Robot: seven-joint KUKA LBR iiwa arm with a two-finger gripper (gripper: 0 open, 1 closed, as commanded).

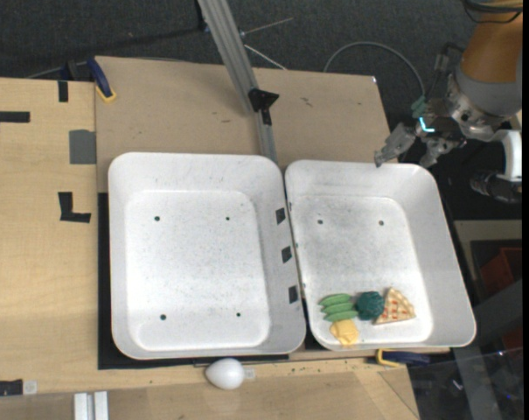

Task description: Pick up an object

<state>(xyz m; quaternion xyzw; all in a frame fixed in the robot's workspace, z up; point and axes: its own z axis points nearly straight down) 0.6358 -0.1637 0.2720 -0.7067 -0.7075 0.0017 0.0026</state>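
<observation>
While the claw [410, 147] hangs over the far right corner of the right bin [439, 234], nothing is picked yet. Two fingers look splayed apart with only air between them, so I read it as open and carrying nothing.

Candidate objects all sit together, well away from the claw, toward the camera and slightly to its left in the view, in the near corner of that same bin:
- green pod-like piece [337, 304], farthest left of the cluster
- dark teal lump [369, 304], touching or just beside the green piece
- pizza-slice toy [394, 307], on the claw's side of the cluster
- yellow piece [344, 331], nearest the bin's front wall

Left bin [194, 169] lies further left of the claw, across the shared wall. A white egg-shaped thing [226, 373] lies on the bench outside the bins, far from the claw.

Progress, my call: approach only just underway. Left to do: travel along the bin to the cluster, descend, close on one item, lift. The pieces are packed tight, so I'd expect the pizza slice or the yellow piece to be the easiest to single out.
</observation>
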